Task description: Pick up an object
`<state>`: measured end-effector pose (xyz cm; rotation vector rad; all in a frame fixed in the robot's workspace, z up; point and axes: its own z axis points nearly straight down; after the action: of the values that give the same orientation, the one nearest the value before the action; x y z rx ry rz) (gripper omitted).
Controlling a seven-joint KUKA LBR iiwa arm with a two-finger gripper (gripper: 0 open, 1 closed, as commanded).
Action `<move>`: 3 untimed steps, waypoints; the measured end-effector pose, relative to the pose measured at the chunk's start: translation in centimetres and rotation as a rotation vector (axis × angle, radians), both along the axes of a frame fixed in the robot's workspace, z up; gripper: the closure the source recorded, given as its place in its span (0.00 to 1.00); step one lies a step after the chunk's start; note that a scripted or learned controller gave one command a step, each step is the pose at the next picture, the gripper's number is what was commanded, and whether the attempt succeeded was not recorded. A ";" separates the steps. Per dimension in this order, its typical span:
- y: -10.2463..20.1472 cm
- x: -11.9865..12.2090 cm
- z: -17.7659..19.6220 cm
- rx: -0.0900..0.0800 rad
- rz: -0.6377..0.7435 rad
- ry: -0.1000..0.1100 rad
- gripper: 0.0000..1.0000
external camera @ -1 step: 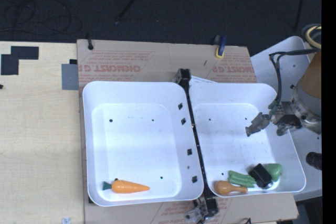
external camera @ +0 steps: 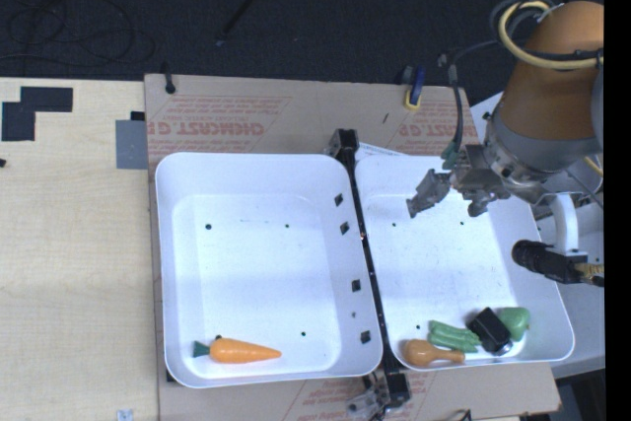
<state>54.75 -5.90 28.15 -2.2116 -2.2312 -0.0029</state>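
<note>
- Camera view: reaching in from the right, grey arm (external camera: 547,113) with orange band hanging above the right bin (external camera: 473,251).
- Hovering over the upper part of that bin, gripper (external camera: 452,196) well apart from every object; two dark fingers (external camera: 426,194) spreading apart, gripping nothing.
- Lying in the left bin (external camera: 246,192), near its bottom edge: orange carrot (external camera: 242,351), green top pointing left.
- Clustering in the right bin's bottom corner: orange pear-shaped piece (external camera: 430,353), green pod-like piece (external camera: 454,336) just beside it, black block (external camera: 490,329) resting against a green rounded piece (external camera: 513,319).
- Sitting under both bins: brown cardboard sheet (external camera: 256,118) with red print.
- Clipping onto the cardboard's top edge: yellow-and-blue clamp (external camera: 414,90).
</note>
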 end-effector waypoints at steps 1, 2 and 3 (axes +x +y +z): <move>4.0 9.3 -6.4 -0.001 -0.004 0.004 0.00; 6.7 9.8 3.3 -0.001 -0.005 -0.006 0.00; 21.5 9.6 9.7 0.005 0.007 -0.003 0.00</move>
<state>64.32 15.60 37.83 -2.2024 -2.2384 -0.0126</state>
